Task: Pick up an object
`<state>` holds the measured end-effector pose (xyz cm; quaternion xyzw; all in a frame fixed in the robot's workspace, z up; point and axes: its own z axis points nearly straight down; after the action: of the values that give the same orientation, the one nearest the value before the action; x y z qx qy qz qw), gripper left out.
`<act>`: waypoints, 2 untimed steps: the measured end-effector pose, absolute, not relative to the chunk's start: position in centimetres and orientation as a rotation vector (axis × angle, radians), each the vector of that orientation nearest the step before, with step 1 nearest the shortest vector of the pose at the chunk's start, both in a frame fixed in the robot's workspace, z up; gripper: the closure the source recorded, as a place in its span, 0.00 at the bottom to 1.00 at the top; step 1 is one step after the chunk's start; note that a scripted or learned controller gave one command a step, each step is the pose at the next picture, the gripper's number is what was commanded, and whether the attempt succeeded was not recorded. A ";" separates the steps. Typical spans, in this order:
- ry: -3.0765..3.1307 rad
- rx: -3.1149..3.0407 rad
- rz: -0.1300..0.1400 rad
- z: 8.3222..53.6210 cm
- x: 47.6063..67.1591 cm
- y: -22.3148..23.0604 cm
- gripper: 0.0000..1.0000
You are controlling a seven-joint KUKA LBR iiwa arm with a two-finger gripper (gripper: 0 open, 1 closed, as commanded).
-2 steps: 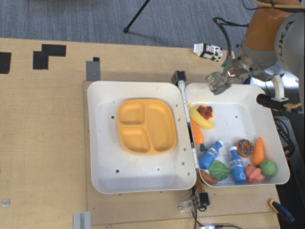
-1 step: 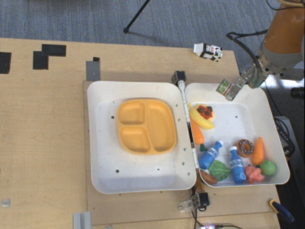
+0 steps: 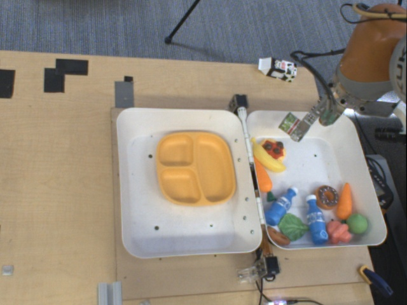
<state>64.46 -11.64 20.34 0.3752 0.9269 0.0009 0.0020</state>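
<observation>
Small green-and-grey packet (image 3: 294,126) pinched at its upper end between the fingers of the grey pincer (image 3: 313,117), hanging tilted above the far edge of the right white bin (image 3: 356,146). Yellow banana (image 3: 268,158), blue bottles (image 3: 280,206) and orange carrot (image 3: 344,201) lie below; orange divided plate (image 3: 193,168) occupies the left white bin (image 3: 137,189) on the tabletop (image 3: 57,189).

Two white bins (image 3: 127,170), one yellow tray (image 3: 194,168), two blue bottles (image 3: 280,206), two carrots (image 3: 344,201), one banana (image 3: 268,158).
</observation>
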 end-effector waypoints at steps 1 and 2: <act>2.952 1.061 0.002 19.9 64.7 -9.1 1.00; 3.016 0.858 0.003 18.9 66.3 -6.7 1.00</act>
<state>66.29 -6.69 18.95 0.2735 0.9619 0.0009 0.0029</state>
